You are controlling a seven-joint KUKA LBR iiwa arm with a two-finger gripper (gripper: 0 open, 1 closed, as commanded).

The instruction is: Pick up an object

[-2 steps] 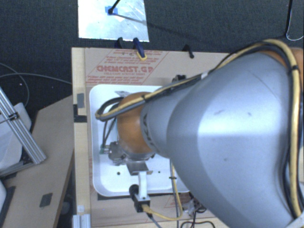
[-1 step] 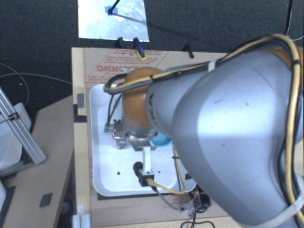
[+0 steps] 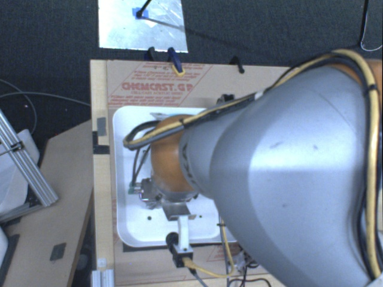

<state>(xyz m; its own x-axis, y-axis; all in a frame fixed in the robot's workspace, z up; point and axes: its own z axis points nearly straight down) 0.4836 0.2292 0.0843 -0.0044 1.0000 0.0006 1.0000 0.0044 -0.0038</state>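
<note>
One arm point(image 3: 281, 160) takes up most of the view: a broad, smooth grey shell, matte with a soft sheen, tapering leftward to a glossy orange band point(image 3: 164, 160) and then to a metal wrist block. Yellow and black cables run along its upper edge and loop down beside the band. Below the wrist sits the gripper point(image 3: 157, 197), seen from behind and above over the bin point(image 3: 122, 160); whether it is open or closed I cannot tell, and nothing can be seen held in it. No object to pick can be made out; the bin floor under the wrist is hidden. The bin is shallow, white, smooth plastic with rounded corners, its bare wall curving left of and below the gripper. It rests on a tan board point(image 3: 158, 79) printed with red lettering, beyond the gripper. Further beyond lies a crinkled, shiny square sheet point(image 3: 142, 17) on dark carpet.
</note>
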